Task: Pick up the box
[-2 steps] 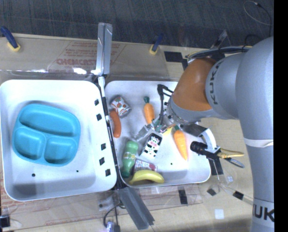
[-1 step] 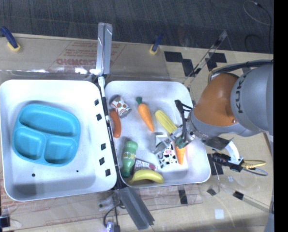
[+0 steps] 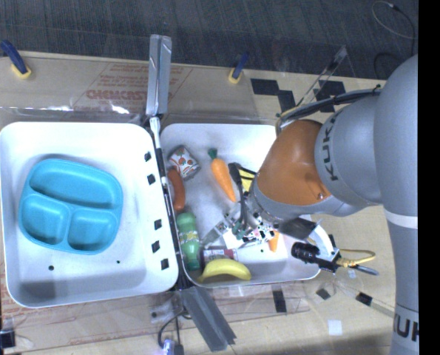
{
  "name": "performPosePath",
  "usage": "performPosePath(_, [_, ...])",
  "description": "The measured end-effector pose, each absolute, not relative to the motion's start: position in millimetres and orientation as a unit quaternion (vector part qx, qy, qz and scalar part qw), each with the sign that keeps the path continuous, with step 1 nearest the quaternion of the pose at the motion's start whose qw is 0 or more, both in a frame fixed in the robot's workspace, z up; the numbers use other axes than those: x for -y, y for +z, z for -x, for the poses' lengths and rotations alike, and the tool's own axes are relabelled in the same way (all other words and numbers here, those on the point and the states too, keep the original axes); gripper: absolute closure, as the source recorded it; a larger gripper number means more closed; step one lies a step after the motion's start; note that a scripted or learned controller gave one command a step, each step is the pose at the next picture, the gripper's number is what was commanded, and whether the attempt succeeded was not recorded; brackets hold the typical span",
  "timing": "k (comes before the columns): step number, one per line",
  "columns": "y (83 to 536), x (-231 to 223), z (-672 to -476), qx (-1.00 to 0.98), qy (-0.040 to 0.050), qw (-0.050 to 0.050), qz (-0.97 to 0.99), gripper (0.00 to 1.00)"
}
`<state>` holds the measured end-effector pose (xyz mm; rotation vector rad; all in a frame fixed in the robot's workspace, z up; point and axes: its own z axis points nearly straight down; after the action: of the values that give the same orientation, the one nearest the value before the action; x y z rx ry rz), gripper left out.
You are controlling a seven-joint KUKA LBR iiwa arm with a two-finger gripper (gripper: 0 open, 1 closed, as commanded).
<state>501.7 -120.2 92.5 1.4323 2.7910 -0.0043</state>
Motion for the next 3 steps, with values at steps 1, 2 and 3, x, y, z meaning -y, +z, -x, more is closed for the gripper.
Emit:
performPosePath(1, [101.7,118.9,-502.2,-0.891,-0.0006,0.001,-0.454,1.00])
performPosePath(2, [191.6,30.7,-478.9,-0.882,-0.0003,-0.001,-0.472,1.00])
performPosePath(3, [201.3,30.7,-480.0,-0.883,-0.0003,0.000,-0.470,1.00])
